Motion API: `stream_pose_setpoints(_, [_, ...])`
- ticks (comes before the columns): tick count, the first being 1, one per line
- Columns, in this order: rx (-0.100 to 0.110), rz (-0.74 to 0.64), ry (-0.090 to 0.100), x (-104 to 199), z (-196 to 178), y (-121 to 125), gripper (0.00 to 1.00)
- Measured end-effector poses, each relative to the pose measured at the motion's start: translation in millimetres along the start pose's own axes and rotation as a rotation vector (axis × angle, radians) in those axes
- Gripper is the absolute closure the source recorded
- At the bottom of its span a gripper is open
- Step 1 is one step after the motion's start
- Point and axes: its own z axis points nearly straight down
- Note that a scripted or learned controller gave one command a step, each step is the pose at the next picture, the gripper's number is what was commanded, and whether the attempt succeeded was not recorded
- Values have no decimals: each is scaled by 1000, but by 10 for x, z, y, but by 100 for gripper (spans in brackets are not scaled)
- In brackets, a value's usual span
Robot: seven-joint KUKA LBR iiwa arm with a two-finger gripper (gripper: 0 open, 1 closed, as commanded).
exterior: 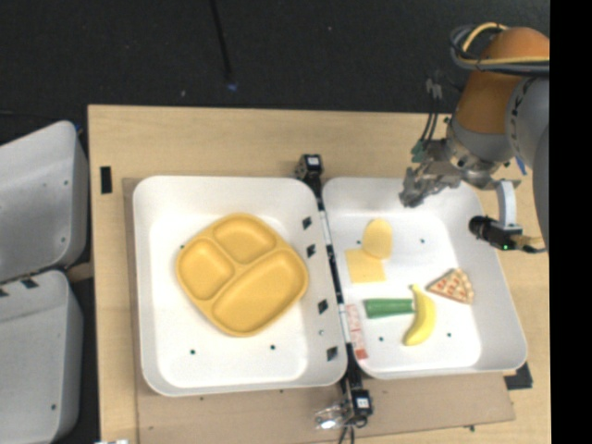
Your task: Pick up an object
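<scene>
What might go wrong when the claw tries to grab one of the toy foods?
1. The banana, green stick and pizza slice lie close together, so the claw might bump one while reaching for another.
2. The cheese square looks flat, and the yellow lump seems to touch it, so the claw could slide off or drag both.

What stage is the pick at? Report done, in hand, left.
Done: the gripper is over the right bin's far edge.
In hand: nothing visibly held.
Left: the whole pick. The banana, pizza slice, green piece and yellow pieces lie in the right bin; the yellow tray sits in the left.
</scene>
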Motion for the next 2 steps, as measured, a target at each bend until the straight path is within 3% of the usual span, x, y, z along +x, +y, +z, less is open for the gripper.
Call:
stream_pose_setpoints(1, [-2,-4,0,-18,-553,20,100])
stream_pose_setpoints(2, [5,-7,3,459,-661,-8,100])
